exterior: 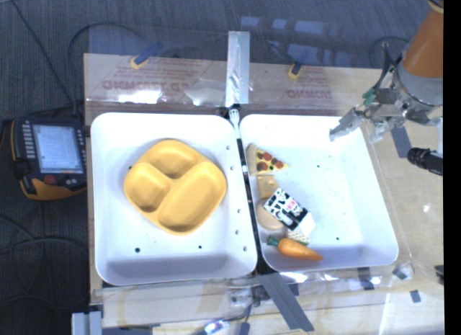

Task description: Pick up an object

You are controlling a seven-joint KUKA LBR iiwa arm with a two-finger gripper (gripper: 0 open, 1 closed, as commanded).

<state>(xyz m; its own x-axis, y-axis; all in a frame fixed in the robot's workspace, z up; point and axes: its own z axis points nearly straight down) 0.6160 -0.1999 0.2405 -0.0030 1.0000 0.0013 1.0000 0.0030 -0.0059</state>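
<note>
**Pincer high at the right bin's far corner; toys heaped along its left wall**

Camera view, from above and at a slant. Two white bins sit side by side on the desk [403,92]. The left bin [115,254] carries a yellow sectioned dish [175,185]. In the right bin [360,225], all the small things crowd the left wall: a pizza-slice toy [265,159] farthest back, a black-and-white spotted block [287,209] in the middle, a carrot [295,249] nearest the front edge.

The arm [426,45] comes in from the right. The pincer [353,121] hangs over the bin's back right corner, nothing between its tips; whether it is wide or narrow I cannot tell from here.

The carrot lies well apart from the pincer, toward the front and left. Its long axis runs roughly left to right, tip pointing right. My guess: the pincer must cross the bin diagonally before descending.
</note>
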